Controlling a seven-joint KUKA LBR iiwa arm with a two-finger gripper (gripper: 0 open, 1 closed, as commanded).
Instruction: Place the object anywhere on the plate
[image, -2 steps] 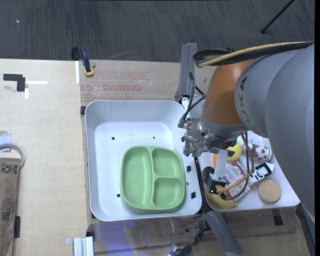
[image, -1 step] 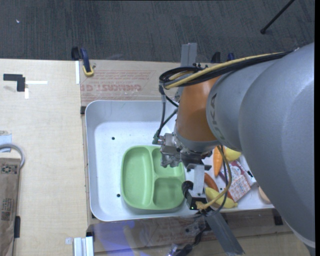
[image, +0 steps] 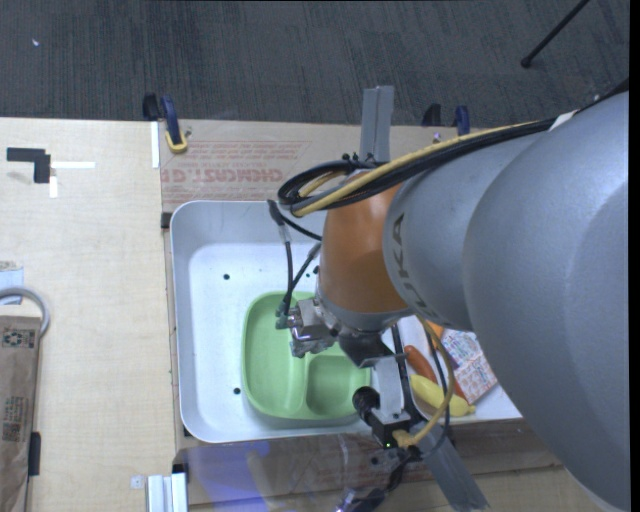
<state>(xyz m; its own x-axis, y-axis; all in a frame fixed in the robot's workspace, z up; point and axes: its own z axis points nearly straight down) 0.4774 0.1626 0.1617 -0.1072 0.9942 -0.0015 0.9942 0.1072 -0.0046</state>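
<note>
A light green plate (image: 283, 368) with divided compartments lies in the left white bin (image: 205, 300), toward its near right side. The arm's orange band (image: 360, 255) and wrist hang directly over the plate's right part and hide it. My gripper (image: 335, 345) points down over the plate beneath the wrist, and its tips are hidden from this camera. I cannot make out any object held there. In the right bin, a yellow banana-like piece (image: 445, 398) and an orange carrot-like piece (image: 420, 362) lie beside a patterned packet (image: 470, 365).
The big grey arm (image: 540, 300) covers most of the right bin. Cables (image: 400, 165) loop off the wrist over the left bin's far rim. A brown paper bag (image: 18, 385) lies at the bench's left edge. Clamps (image: 172, 125) sit along the far edge.
</note>
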